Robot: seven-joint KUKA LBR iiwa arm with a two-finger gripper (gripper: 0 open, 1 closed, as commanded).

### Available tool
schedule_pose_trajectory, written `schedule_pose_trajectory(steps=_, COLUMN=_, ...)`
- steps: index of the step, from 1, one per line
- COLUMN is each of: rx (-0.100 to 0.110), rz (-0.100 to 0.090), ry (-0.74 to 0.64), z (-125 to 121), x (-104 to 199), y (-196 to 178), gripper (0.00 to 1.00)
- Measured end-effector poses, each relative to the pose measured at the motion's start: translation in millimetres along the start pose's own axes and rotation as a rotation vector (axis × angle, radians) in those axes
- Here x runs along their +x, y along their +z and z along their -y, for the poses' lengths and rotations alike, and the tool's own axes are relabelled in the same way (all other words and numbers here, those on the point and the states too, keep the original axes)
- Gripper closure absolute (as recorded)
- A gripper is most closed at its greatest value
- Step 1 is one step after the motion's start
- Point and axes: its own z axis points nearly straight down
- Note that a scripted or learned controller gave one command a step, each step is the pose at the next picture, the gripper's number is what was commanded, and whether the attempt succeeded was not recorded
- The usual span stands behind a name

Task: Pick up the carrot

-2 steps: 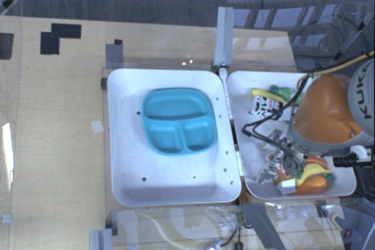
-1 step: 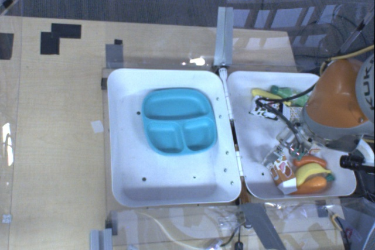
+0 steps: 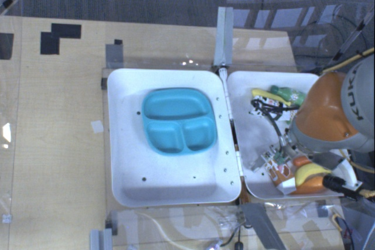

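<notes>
Right, I am looking down through the camera view at both bins. The blue divided tray (image 3: 177, 121) is sitting in the left bin (image 3: 126, 184). In the right bin (image 3: 252, 181), the arm (image 3: 325, 111) is covering much of the clutter, and the gripper (image 3: 280, 155) is reaching low near the front; whether it is gripping anything, I cannot tell. The carrot (image 3: 312, 183) is lying at the front right, partly under a yellow banana-like toy (image 3: 310, 172) and beside a white-and-brown packet (image 3: 282, 175). A green item (image 3: 287, 93) is lying at the back. I am judging the carrot light, stiff and smooth, likely slippery; grasping across its exposed orange middle looks best.
</notes>
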Motion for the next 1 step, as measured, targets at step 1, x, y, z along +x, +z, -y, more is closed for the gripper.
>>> schedule_pose_trajectory(steps=1, rx=0.009, rz=-0.009, ry=0.218, z=4.6, x=-2.6, y=-57.1, gripper=0.00)
